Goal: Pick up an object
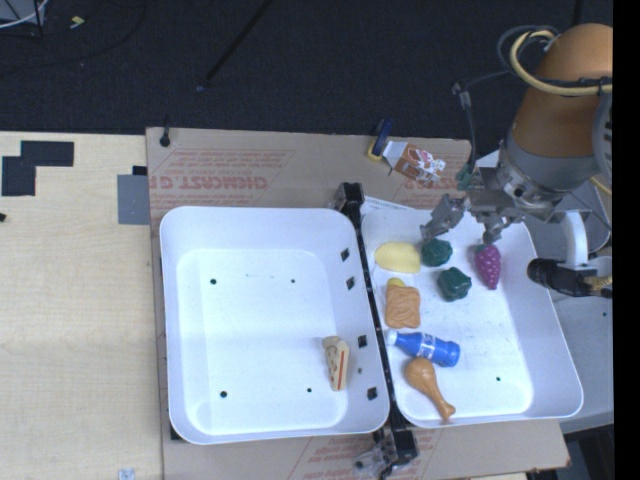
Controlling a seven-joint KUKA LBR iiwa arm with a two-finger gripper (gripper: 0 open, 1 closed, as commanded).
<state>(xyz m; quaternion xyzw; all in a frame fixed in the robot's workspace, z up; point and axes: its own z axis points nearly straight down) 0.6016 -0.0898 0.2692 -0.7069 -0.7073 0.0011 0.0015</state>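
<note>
One mirrored, unreadable cardboard print (215, 180)

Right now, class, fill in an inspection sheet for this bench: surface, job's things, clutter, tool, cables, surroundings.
Surface: two white bins, left bin and right bin, on a cardboard sheet.
Job's things: right bin holds lemon, two green pieces, grapes, bread, blue bottle, drumstick; left bin holds a cake slice.
Clutter: small packet behind the bins.
Tool: tool open, above the right bin's far end, holding nothing.
Cables: yellow hose at the arm.
Surroundings: dark floor.
</note>
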